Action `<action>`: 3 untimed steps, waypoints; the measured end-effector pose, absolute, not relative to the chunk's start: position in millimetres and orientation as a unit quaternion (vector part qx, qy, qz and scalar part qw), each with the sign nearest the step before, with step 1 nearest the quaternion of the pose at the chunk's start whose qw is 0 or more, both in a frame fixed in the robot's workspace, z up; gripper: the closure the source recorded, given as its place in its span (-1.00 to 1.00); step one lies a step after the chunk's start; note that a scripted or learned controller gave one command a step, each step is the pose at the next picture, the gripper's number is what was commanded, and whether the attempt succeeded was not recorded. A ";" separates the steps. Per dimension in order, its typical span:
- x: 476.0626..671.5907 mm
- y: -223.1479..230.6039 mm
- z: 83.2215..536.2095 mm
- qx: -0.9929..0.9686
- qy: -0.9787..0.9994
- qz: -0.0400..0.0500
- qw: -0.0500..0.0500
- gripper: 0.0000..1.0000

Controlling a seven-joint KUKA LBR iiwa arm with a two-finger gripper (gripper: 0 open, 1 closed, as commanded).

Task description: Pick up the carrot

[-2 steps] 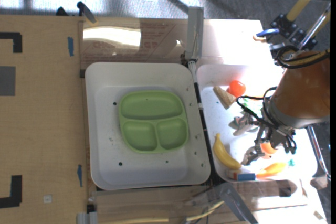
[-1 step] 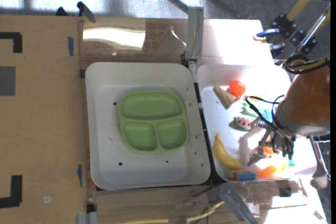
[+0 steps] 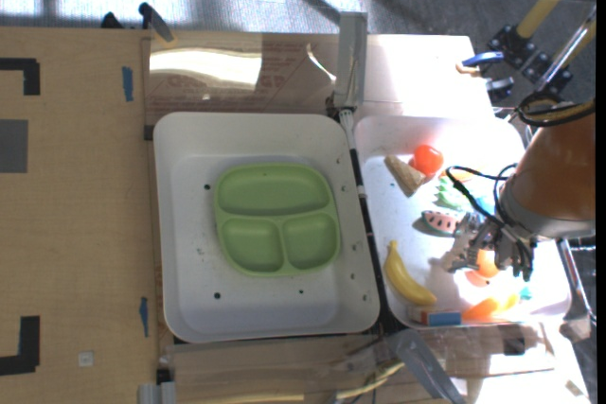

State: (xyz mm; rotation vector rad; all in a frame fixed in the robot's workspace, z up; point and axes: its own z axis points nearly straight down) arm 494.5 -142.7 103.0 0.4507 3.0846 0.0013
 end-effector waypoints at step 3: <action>497.2 -181.4 90.6 -0.047 0.999 -0.002 0.009 -1.00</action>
